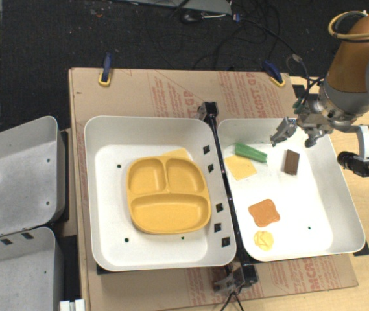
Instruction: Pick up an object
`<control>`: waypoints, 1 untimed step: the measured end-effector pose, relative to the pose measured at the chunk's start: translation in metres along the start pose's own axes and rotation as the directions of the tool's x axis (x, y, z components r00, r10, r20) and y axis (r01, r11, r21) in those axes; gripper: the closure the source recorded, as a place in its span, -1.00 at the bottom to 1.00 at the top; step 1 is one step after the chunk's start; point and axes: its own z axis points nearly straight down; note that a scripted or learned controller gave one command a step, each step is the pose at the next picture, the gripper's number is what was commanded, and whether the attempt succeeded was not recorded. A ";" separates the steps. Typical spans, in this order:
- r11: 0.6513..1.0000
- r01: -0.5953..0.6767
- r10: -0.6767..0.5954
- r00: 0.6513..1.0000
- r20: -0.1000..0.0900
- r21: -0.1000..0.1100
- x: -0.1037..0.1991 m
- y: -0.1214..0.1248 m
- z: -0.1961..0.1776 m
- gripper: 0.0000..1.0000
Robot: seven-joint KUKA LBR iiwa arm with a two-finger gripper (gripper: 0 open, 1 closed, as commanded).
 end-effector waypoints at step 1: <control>1.000 0.003 -0.003 1.000 0.002 -0.014 0.000 0.003 -0.009 -1.00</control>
